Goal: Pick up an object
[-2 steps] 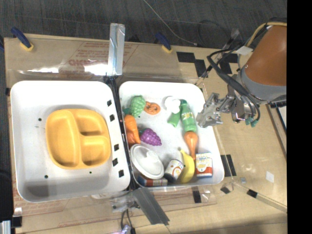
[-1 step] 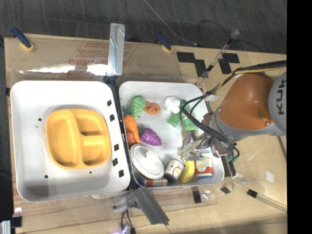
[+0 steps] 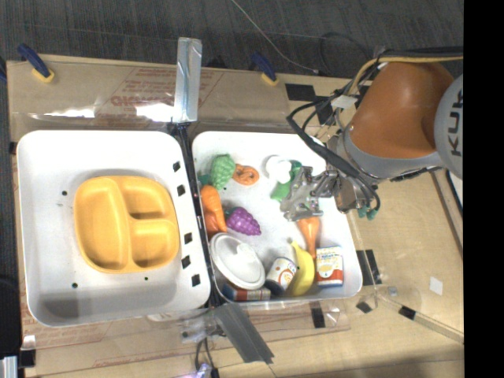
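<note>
Notice how the toys are crowded into the right bin (image 3: 339, 211), which is why the gripper (image 3: 302, 195) hangs over that one; the left bin (image 3: 39, 211) carries a yellow divided tray (image 3: 126, 219) and offers little worth reaching for. You see the arm (image 3: 394, 116) leaning in from the right so its wrist sits above the bin's upper right part. The metal tip sits between a green-and-white toy (image 3: 280, 178) and the orange carrot (image 3: 309, 231), just beside both, so either is a likely target, in my judgement. Whether the jaws are spread or pressed together you cannot tell from this slant, and nothing visibly sits between them. Purple grapes (image 3: 244, 223), a banana (image 3: 303, 268) and a white bowl (image 3: 236, 262) lie lower and closely packed, likely harder picks. Both bins rest side by side on the tabletop (image 3: 409, 242).
</note>
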